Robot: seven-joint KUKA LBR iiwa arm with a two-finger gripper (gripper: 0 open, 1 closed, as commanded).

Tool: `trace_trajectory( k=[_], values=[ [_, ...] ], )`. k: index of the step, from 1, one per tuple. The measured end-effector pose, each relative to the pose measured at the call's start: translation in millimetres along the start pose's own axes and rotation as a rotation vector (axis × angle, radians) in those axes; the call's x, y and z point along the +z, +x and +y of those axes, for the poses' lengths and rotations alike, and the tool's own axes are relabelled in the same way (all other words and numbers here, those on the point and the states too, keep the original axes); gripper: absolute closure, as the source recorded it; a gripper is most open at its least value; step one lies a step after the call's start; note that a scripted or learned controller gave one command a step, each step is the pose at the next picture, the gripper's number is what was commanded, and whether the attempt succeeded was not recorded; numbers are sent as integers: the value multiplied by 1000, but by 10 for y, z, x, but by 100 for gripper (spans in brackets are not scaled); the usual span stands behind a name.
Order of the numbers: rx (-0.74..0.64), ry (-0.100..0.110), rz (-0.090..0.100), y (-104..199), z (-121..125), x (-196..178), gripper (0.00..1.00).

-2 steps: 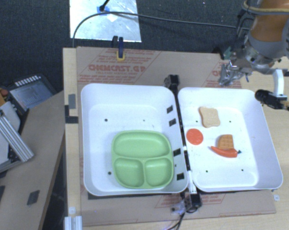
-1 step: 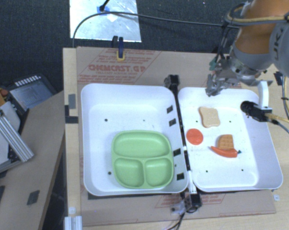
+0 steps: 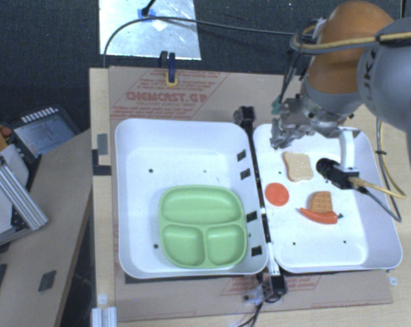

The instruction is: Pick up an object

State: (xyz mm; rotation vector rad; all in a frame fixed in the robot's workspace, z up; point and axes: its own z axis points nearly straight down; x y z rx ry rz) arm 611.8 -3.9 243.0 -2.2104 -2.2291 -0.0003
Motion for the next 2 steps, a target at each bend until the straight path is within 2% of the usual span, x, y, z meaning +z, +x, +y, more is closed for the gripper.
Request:
trace_trajectory(
  k=[1,2],
  values=[
    [-1,0,0,509,-277,10,100],
    [-1,-1,1,1003,-412,153,100]
  ],
)
